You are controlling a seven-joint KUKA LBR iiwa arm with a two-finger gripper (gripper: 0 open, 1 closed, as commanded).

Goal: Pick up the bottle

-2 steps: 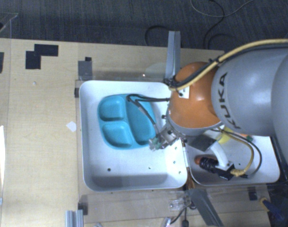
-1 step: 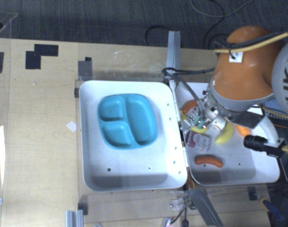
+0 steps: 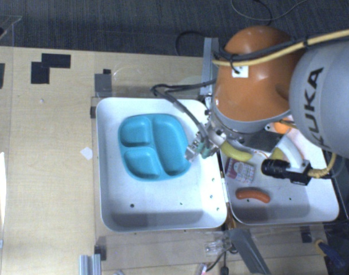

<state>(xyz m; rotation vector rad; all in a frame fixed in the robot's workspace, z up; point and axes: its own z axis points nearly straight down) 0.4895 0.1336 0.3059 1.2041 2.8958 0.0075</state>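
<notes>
My gripper (image 3: 198, 148) hangs low over the right side of the left bin (image 3: 163, 211), right beside the edge of a blue divided plate (image 3: 153, 145). A small teal-green bit (image 3: 207, 149) shows at its tip; I cannot tell what it is or whether it is held. What looks like the bottle (image 3: 243, 169), clear with a pink and white label, lies in the right bin (image 3: 294, 208) near its left wall. The arm partly covers it. The gripper is to the left of it, across the wall between the bins.
In the right bin lie a yellow banana (image 3: 236, 152), a brown sausage (image 3: 253, 195), an orange thing (image 3: 281, 127) and a pale white-pink thing (image 3: 293, 145). The arm's large orange and grey body covers that bin's far half.
</notes>
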